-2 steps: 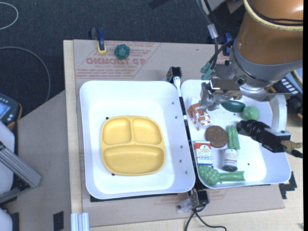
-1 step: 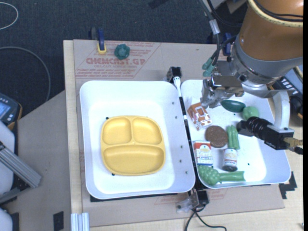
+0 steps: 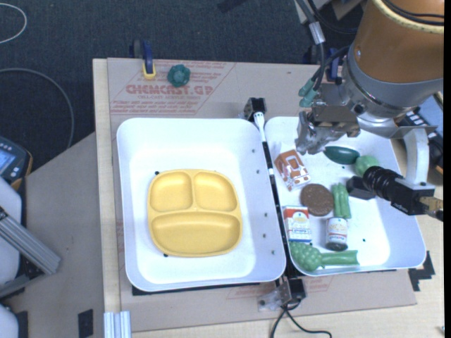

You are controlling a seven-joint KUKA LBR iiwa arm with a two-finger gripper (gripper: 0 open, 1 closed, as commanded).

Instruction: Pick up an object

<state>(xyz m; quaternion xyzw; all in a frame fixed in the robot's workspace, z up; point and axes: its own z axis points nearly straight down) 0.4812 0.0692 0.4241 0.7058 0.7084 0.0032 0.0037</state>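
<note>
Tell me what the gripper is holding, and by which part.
Cannot be told. The grey two-finger gripper hangs over the right white bin, above the small orange-and-white packet.

The arm (image 3: pixel 402 41) is cut off by the top and right edges at about two o'clock, and its bulk covers the far right corner of the right bin (image 3: pixel 394 259). The gripper (image 3: pixel 310 143) hangs over that bin; its fingertips are too dark to separate. A dark green object (image 3: pixel 343 153) lies partly under the wrist (its shape unclear). The small bottle's (image 3: pixel 337 232) label is illegible.
</note>
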